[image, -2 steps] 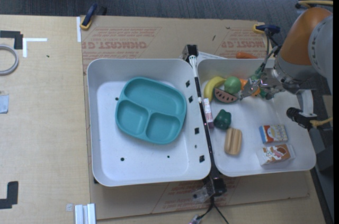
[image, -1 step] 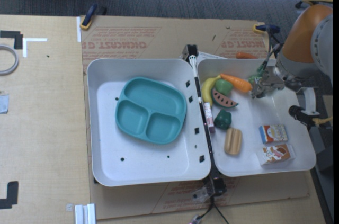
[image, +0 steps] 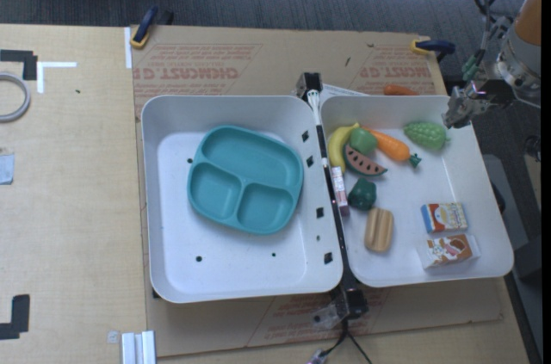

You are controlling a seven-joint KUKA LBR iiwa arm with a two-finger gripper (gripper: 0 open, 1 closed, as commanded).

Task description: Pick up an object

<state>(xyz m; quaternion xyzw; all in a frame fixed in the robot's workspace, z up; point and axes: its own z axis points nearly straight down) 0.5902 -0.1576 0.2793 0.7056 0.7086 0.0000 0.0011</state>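
The right bin (image: 482,182) holds several toy foods: a yellow banana (image: 338,144), a watermelon slice (image: 365,163), a carrot (image: 392,146), a bumpy light-green fruit (image: 426,135), a dark green pepper (image: 362,194), a tan bread piece (image: 379,230) and two small cartons (image: 444,218) (image: 451,250). My gripper (image: 457,114) hangs over the bin's far right corner, just right of the bumpy green fruit, with nothing visible between its fingers.
The left bin (image: 164,207) carries a teal divided tray (image: 246,180). Clips (image: 308,84) join the bins along the middle wall. A second orange item (image: 398,90) lies behind the right bin's rim. Cardboard lies under both bins.
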